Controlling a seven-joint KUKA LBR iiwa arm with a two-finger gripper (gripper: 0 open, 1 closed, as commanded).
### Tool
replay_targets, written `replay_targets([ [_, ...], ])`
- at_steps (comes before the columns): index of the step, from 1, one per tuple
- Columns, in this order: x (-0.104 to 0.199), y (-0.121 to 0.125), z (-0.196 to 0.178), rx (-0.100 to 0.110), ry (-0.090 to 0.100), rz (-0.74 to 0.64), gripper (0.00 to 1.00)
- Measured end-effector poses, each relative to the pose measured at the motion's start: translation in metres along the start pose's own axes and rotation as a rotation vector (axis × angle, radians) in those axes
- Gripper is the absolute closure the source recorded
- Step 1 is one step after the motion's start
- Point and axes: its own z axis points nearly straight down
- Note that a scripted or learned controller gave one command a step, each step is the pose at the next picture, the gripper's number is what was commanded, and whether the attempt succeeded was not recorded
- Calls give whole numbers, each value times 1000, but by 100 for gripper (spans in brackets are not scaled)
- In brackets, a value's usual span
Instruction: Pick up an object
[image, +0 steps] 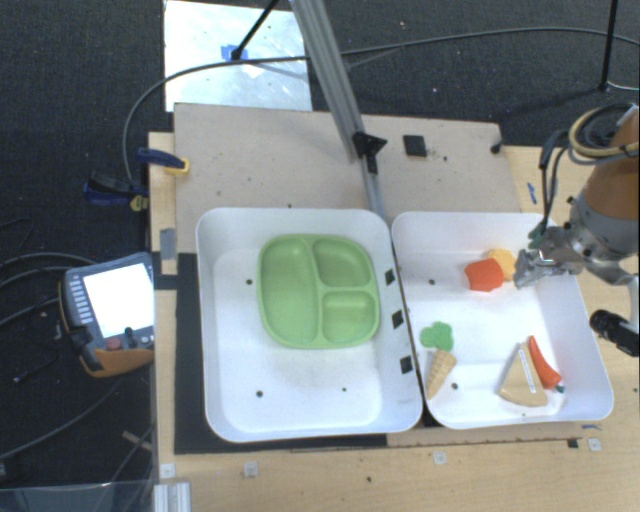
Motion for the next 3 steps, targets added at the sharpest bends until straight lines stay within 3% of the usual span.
replay_targets([
  [1,0,1,-12,-1,0,-3,100],
  [3,88,-21,-7,1,0,-4,100],
])
